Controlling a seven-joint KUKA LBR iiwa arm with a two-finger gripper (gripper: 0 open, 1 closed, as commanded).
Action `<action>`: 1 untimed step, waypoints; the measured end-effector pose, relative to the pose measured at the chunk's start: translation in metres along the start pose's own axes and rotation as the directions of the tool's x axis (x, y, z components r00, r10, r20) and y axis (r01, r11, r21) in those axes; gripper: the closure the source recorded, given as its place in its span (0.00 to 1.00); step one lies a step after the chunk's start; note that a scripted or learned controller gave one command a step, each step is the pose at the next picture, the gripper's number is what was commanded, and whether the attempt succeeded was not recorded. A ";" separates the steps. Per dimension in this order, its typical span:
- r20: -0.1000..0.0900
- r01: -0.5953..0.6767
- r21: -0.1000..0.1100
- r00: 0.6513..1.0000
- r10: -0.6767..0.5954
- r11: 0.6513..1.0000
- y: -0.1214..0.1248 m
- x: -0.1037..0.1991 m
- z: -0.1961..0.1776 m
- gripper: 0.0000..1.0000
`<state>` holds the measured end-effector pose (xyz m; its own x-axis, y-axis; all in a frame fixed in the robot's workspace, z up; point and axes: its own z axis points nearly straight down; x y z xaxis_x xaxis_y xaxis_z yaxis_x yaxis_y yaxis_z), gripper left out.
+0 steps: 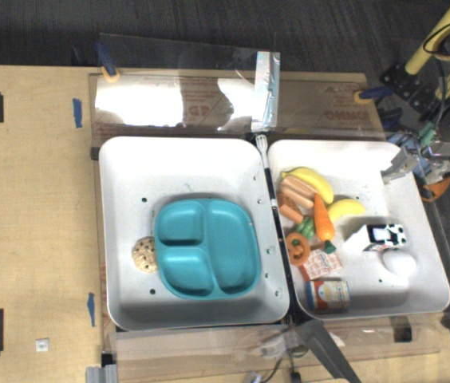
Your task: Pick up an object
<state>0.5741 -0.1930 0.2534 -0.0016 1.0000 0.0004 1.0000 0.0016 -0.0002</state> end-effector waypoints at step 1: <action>0.001 -0.045 -0.015 0.999 0.045 0.999 -0.031 0.061 0.135 0.00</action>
